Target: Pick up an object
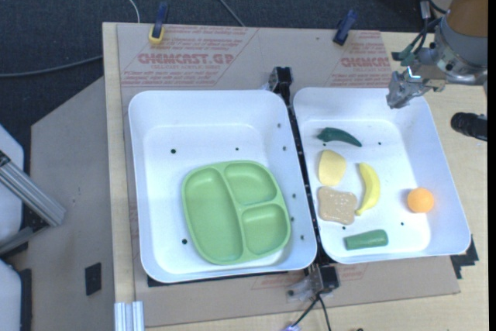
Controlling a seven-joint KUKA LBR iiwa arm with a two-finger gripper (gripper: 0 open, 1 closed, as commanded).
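- Bench: 2 shallow white plastic bins side by side on a brown cardboard sheet point(232, 50) printed in red.
- Left white bin point(155, 128): holds a pale green plastic plate with 3 compartments point(236, 211), lying toward the near side.
- Right white bin point(442, 167): holds 6 toy foods.
- Dark green toy pepper point(339, 136): nearest the far wall.
- Pale yellow rounded block point(332, 167): just below the pepper.
- Tan toy bread slice point(337, 206): touching the block's near edge.
- Yellow toy banana point(368, 187): beside the bread, curved.
- Small orange ball point(420, 200): apart, toward the right wall.
- Green cylinder-like piece point(365, 239): lying flat near the front wall.
- Grey two-finger gripper point(403, 94): at the far right corner of the right bin, over its rim, well apart from every toy; nothing is between its fingers, and whether they are apart or together cannot be told.
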